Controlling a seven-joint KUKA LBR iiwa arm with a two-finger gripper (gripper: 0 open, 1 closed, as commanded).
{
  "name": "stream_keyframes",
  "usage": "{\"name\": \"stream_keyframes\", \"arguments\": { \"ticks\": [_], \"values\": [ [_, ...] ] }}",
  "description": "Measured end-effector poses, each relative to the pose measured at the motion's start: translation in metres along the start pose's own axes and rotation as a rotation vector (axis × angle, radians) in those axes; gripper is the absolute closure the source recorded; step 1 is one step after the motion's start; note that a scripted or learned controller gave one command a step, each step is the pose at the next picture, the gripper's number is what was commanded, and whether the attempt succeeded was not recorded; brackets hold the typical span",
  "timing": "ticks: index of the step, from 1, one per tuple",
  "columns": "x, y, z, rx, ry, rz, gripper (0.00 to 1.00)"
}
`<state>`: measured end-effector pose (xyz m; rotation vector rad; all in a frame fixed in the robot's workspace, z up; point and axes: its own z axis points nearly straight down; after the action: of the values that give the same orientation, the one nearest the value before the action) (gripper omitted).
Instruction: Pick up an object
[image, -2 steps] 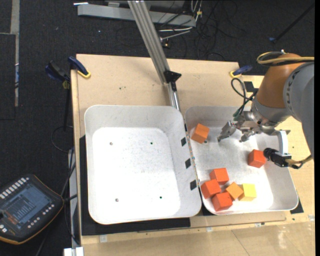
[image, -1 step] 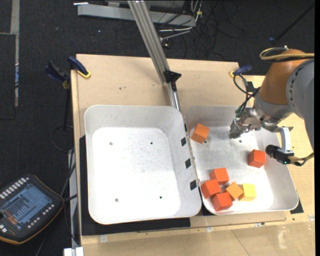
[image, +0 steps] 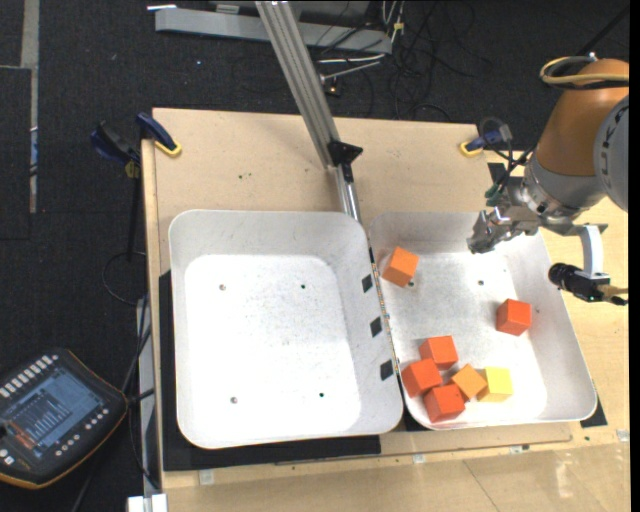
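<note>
Claw (image: 487, 238) poised over the right bin (image: 560, 330), toward its 12 o'clock edge; opening impossible to judge at this angle, nothing visibly held. Nearest candidates: lone orange cube (image: 401, 266) at 9 o'clock of the claw, another orange cube (image: 514, 316) at 5 o'clock. Tight cluster of blocks (image: 452, 380) near the bin's 6 o'clock rim, with a yellow block (image: 497, 382) touching its neighbour.

Likely risks: descending onto bare floor between cubes; nudging a tilted cube aside; snagging two in the cluster. No readable brands or writing, pendant (image: 50, 415) screen too small.
</note>
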<state>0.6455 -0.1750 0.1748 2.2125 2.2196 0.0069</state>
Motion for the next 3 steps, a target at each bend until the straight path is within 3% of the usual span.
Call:
{"name": "stream_keyframes", "arguments": {
  "ticks": [1,3],
  "values": [
    [0.000,0.002,-0.035,0.003,0.000,0.000,1.00],
    [0.094,-0.018,-0.059,0.008,0.004,-0.004,1.00]
  ]
}}
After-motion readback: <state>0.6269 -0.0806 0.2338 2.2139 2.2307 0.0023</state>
